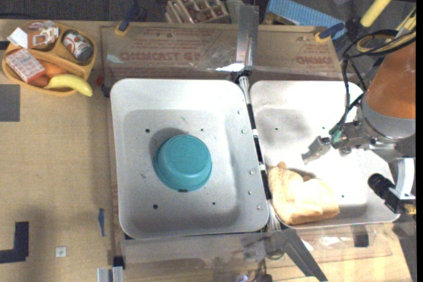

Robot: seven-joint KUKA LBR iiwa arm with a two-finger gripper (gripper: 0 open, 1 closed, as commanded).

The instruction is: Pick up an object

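Observation:
A teal bowl (184,162) lies upside down in the middle of the left bin (132,109). A tan, bread-like soft object (301,197) sits against the front left corner of the right bin (291,102). The arm reaches in from the right, and its gripper (316,149) hangs over the middle of the right bin, a little above and to the right of the tan object and apart from it. Nothing shows between the gripper and the bin floor.
The two bins meet at a raised rim (254,142). A cardboard wall (178,56) runs behind both bins. A yellow tray of toy food (46,59) with a banana (71,83) sits at the bench's far left. Cables (347,102) hang near the arm.

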